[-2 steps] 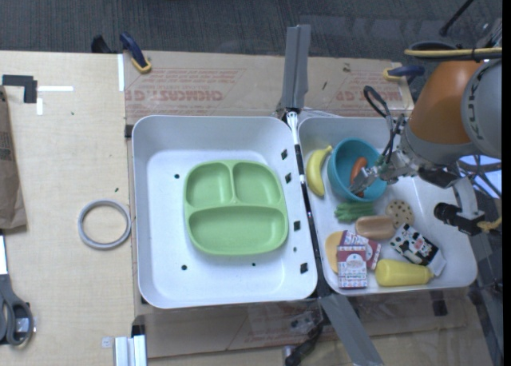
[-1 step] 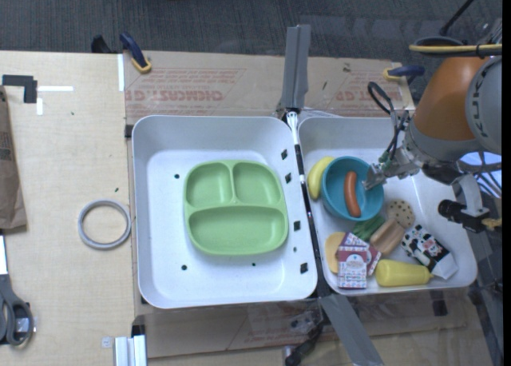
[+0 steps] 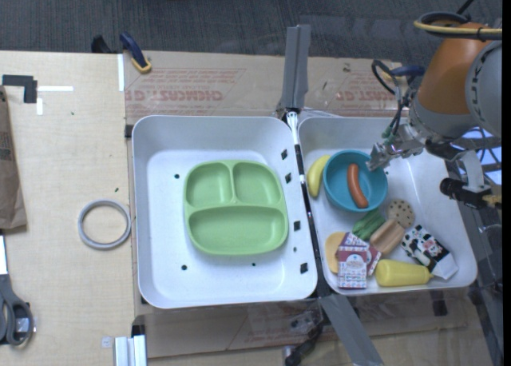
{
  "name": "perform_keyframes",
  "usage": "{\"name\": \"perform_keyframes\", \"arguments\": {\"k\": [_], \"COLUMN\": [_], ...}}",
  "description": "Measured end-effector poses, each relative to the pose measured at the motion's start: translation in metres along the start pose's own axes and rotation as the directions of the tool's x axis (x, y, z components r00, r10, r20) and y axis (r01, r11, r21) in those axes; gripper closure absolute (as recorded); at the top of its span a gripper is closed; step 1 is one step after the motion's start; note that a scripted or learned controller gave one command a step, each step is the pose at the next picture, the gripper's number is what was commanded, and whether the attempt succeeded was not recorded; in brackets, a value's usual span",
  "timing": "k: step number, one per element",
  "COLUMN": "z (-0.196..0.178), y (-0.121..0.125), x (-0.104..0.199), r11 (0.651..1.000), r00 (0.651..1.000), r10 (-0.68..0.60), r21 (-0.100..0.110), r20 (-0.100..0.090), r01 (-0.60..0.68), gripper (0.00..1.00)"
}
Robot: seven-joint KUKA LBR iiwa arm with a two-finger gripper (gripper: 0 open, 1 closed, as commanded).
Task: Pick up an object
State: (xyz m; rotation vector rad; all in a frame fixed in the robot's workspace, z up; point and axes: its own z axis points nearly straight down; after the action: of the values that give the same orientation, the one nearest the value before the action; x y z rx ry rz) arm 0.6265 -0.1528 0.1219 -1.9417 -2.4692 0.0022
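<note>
In the right bin [image 3: 455, 196] a blue bowl [image 3: 341, 181] holds a toy hot dog sausage [image 3: 358, 186]. A yellow banana [image 3: 317, 174] lies against the bowl's left side. Below the bowl sit a green vegetable piece [image 3: 368, 223], a bread roll [image 3: 386, 237], a brown cookie [image 3: 400, 213], a small milk carton [image 3: 352, 264], a yellow corn-like piece [image 3: 402, 273] and a black-and-white cow-pattern pack [image 3: 423, 247]. My gripper [image 3: 383, 154] hangs over the bowl's upper right rim, with nothing visible between its fingers.
The left bin [image 3: 152, 220] holds a green divided plate [image 3: 236, 207]. On the bench to the left lie a grey tape ring [image 3: 104, 223], scissors [image 3: 14, 320] and a brown bag [image 3: 9, 173]. A blue clamp [image 3: 136, 51] sits at the back.
</note>
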Motion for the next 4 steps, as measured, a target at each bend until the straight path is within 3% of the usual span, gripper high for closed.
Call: {"name": "perform_keyframes", "arguments": {"k": [1, 2, 3, 4], "z": [0.000, -0.014, 0.019, 0.011], "y": [0.000, -0.006, 0.002, 0.003], "x": [0.000, -0.031, 0.036, 0.035], "r11": [1.000, 0.990, 0.981, 0.981], "r00": [1.000, 0.990, 0.981, 0.981], "r10": [0.000, -0.143, -0.195, -0.193], "r21": [0.000, -0.001, 0.000, -0.001], "r20": [0.000, 0.002, 0.000, 0.001], "r01": [0.000, 0.143, 0.195, 0.193], "gripper": [0.00, 0.00, 0.00, 1.00]}}
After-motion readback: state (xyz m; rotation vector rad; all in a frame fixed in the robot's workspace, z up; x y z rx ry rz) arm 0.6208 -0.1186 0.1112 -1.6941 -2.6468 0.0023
